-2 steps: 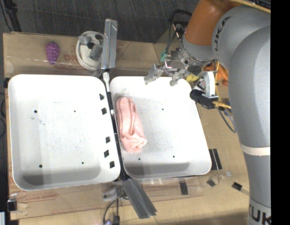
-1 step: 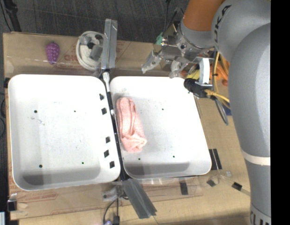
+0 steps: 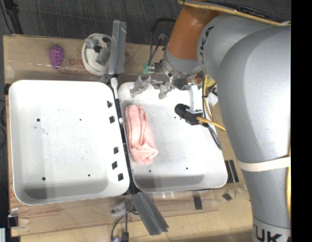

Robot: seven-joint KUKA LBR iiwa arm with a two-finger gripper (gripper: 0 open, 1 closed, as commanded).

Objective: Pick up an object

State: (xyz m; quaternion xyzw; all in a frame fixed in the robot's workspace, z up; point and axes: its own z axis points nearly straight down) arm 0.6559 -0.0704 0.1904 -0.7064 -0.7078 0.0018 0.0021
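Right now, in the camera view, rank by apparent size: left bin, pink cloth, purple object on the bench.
1. left bin, by far the largest
2. pink cloth
3. purple object, clearly the smallest

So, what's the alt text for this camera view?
A grey robot arm reaches in from the right, its end effector at the top edge of the right bin, where a crumpled pink cloth lies by the left wall. The left bin sits alongside.
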